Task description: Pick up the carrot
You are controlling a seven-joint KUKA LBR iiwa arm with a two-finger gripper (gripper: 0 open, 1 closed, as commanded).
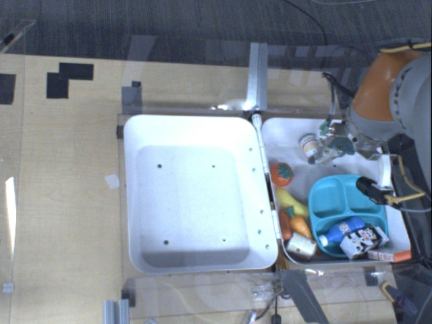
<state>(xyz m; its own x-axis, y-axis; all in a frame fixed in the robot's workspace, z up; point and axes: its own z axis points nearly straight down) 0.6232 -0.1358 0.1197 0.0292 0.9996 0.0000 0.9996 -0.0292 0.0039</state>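
**Carrot wedged at the crowded edge of the right bin**

The left bin [189, 194] is a broad, smooth white tray. Its wall meets the right bin [290, 130] along the divider, and the carrot [301, 227] lies just inside that divider, at about 7 o'clock in the right bin. By the look of it, it is a small orange toy: light, stiff, smooth enough to slip, not fragile. It is hemmed in, with a yellow banana [292, 202] touching it at 11 o'clock, a white cup [302, 247] at 6 o'clock and the blue divided plate [345, 211] just beside it at 3 o'clock. A hold across its thicker middle, with the fingers dropping into whatever gaps there are between the neighbours, seems the best bet; room is tight. A tomato [282, 173] sits further up at 12 o'clock.

The gripper [332, 142] hangs over the bin's upper part, near a small jar [310, 144], well apart from the carrot. Whether it is spread or closed, I cannot tell; nothing is seen held.
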